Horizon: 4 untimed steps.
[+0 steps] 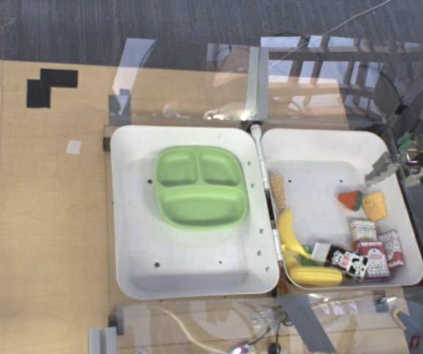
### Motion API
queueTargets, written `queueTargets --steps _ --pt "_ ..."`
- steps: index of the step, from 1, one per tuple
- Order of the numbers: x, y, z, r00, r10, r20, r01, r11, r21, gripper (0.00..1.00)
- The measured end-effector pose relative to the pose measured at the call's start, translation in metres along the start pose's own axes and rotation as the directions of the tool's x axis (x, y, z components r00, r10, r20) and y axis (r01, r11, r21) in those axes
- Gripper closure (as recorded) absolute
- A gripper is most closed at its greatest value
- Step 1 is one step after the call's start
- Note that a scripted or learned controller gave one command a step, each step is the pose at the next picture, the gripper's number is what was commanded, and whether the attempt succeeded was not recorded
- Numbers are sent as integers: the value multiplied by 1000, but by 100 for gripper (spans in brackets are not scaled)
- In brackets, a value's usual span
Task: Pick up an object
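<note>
Two white bins side by side; the left bin carries a green divided plate. Gripper sits at the right bin edge, near a strawberry and bananas; can't tell whether its pincer is spread or closed.

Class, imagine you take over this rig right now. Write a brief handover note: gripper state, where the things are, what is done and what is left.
Gripper: low over the right bin, near its right wall; nothing visibly held.
Right bin: strawberry and a yellow piece just below the gripper; banana along the left wall; corn cob, cow-print carton and small cans toward the front.
Left bin: green divided plate.
Done: no pick yet.
Left: grasp and lift one object; the strawberry looks closest.
</note>
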<state>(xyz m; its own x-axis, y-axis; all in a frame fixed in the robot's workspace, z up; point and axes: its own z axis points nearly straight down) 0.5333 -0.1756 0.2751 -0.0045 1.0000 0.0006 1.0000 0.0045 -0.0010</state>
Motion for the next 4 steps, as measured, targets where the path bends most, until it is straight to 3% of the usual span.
queueTargets --steps 1,2,3,4 --pt "-30 -2 -50 998 -61 2 61 998 -3 0" --pt "-29 33 37 955 296 0 -296 955 2 0" --pt "-22 56 80 911 412 0 -412 911 2 0" --pt "-15 32 158 953 302 0 -302 953 2 0"
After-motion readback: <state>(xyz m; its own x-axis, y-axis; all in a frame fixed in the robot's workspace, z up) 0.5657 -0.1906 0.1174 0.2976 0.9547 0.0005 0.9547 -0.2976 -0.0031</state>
